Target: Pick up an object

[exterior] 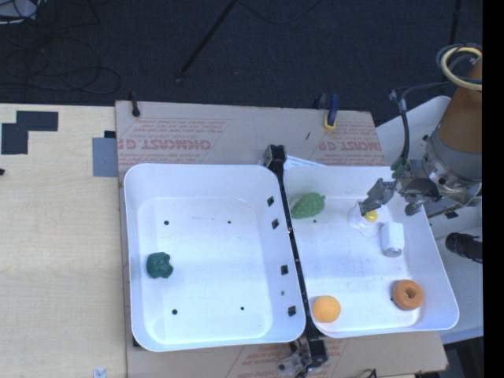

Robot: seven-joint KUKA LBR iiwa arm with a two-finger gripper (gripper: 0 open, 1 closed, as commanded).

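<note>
Two white bins sit on cardboard over a wooden bench; pincer spread, grasping nothing.

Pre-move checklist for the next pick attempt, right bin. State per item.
1. Claw over right bin: ok.
2. Nothing visible between its tips: ok.
3. Nearest targets, small yellow piece and white cylinder, lie apart: ok.
4. Claw centred on either: not ok, sits above both.
5. Orange ball, brown ring and green lump away from the claw: ok.
6. Claw opening width: cannot tell.
</note>
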